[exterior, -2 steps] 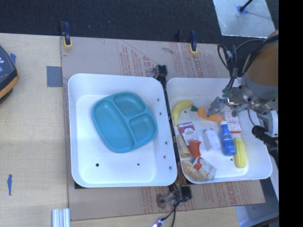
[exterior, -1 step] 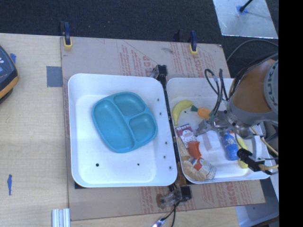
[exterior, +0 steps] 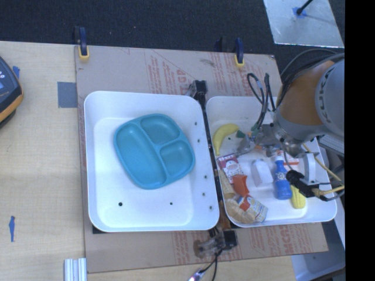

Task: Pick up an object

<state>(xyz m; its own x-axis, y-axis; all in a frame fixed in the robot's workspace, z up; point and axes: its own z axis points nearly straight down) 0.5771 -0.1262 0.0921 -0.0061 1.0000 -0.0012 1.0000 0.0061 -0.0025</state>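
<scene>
The divided plate (exterior: 154, 150) at centre left looks like smooth blue plastic. Both bins (exterior: 94, 157) look like glossy white plastic. The bench (exterior: 35, 174) at left is pale matt wood, the sheet (exterior: 170, 69) under the bins brown cardboard.

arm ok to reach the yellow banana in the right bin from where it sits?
Probably yes. The yellow banana lies uncovered at the left end of the right white bin, with nothing on top of it. The grey arm with the orange band hangs over that same bin, just right of it.
</scene>
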